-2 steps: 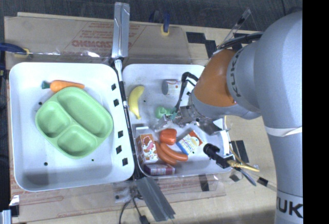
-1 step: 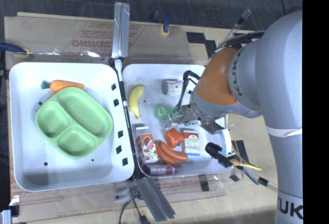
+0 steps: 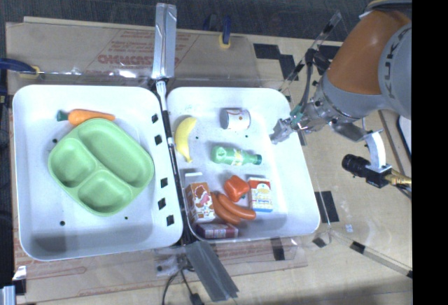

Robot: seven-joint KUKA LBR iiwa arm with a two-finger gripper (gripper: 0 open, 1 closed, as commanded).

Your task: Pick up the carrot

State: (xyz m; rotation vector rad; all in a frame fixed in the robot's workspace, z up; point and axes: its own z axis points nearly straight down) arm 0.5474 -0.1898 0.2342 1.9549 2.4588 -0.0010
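Note:
The carrot (image 3: 89, 115), orange with a green top, lies in the left bin (image 3: 35, 220) at its far side, just behind the green divided plate (image 3: 101, 165). My gripper (image 3: 283, 131) hangs over the right rim of the right bin (image 3: 297, 192), far from the carrot. Nothing shows between its fingers.
The right bin holds a banana (image 3: 184, 137), a green bottle (image 3: 236, 155), a grey-white can (image 3: 235, 118), a red pepper (image 3: 236, 187), a sausage (image 3: 233, 209) and two small cartons (image 3: 260, 195). A metal divider bar (image 3: 164, 38) stands between the bins at the back.

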